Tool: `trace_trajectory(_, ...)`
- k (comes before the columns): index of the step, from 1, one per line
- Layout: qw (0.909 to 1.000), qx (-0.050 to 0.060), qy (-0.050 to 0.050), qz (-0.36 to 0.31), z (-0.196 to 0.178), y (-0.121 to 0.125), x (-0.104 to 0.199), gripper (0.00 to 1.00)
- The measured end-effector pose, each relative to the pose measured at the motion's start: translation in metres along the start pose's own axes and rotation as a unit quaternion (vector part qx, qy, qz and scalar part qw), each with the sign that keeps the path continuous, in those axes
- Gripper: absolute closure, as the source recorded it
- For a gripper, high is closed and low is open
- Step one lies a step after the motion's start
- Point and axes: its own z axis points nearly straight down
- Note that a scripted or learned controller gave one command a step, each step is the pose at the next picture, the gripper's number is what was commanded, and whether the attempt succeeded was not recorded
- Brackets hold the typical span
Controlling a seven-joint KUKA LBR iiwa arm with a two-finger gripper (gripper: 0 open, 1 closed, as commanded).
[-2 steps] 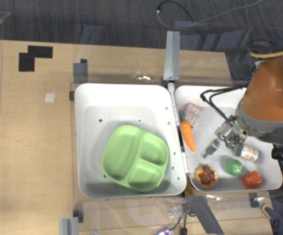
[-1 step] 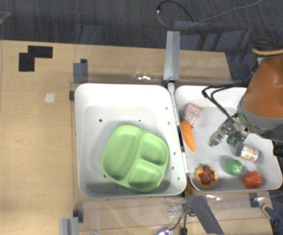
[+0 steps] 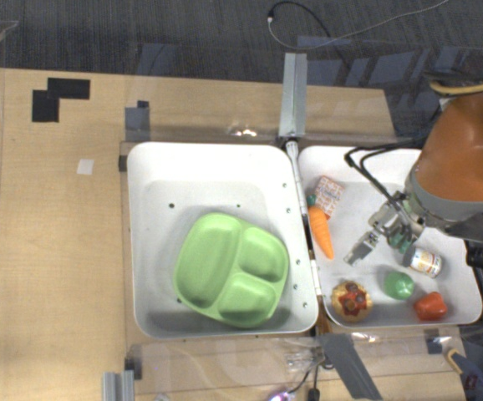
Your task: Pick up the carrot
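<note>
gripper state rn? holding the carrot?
Gripper: open, holding nothing, hovering in the right white bin, right of the orange tapered carrot, not touching it.

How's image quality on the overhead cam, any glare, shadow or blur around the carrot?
Camera view: lighting even, the carrot sharp and unshadowed against the right bin's left wall; the green divided plate casts a soft shadow on the left bin floor; faint glare at the bins' near rims; gripper slightly soft, the orange-banded arm near the lens looks blurred.
</note>
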Motion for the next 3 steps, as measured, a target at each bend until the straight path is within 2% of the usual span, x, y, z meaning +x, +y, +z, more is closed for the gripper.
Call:
trace_trajectory(1,0.9988,0.002,0.002,0.049,0.105,-0.012,-0.014,0.00)
trace_trajectory(2,0.9988,0.000,0.000,0.048,0.094,-0.010,-0.015,1.00)
trace_trajectory(3,0.9988,0.000,0.001,0.048,0.094,-0.010,-0.015,0.00)
